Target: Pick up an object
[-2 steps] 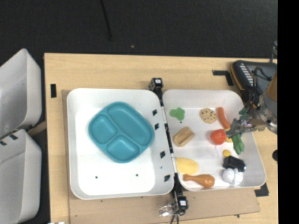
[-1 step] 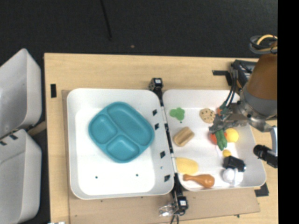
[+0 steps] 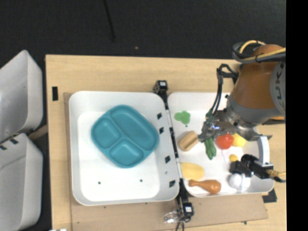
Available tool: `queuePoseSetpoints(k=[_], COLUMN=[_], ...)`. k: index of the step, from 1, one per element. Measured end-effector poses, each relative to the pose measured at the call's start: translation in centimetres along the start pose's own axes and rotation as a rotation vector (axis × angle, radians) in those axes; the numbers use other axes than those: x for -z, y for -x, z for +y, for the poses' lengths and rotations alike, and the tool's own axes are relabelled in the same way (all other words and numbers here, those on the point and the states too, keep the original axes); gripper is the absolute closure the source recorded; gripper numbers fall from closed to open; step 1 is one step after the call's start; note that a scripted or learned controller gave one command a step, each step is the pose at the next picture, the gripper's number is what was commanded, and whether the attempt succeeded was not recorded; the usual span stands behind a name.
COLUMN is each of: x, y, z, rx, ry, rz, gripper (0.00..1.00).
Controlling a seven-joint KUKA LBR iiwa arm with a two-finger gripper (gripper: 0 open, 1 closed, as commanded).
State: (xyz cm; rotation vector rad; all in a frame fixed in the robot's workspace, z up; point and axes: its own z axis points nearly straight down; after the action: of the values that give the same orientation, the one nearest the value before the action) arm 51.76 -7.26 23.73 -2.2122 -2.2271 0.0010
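Note:
My gripper (image 3: 210, 131) hangs low in the right bin (image 3: 202, 100), near its middle. Its tip is right above the top end of a dark green vegetable (image 3: 211, 149). A tan bread roll (image 3: 187, 140) lies just left of it and a red tomato (image 3: 224, 141) just right of it. A yellow piece (image 3: 239, 140) sits beside the tomato, partly under the wrist. Whether anything is between the fingers is hidden by the arm.
The right bin also holds a green leaf (image 3: 182, 116), a yellow lemon shape (image 3: 192, 169), a brown drumstick (image 3: 206, 186), a small yellow piece (image 3: 233, 158) and a white ball (image 3: 235, 180). A blue divided plate (image 3: 125, 134) lies in the left bin (image 3: 82, 177).

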Motion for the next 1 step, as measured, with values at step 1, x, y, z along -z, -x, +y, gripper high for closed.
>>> queuePoseSetpoints(k=[1], x=[1.02], y=[-5.34], z=[1.00], rx=[0.001], ry=[0.001], rz=[0.000], gripper=[1.00])
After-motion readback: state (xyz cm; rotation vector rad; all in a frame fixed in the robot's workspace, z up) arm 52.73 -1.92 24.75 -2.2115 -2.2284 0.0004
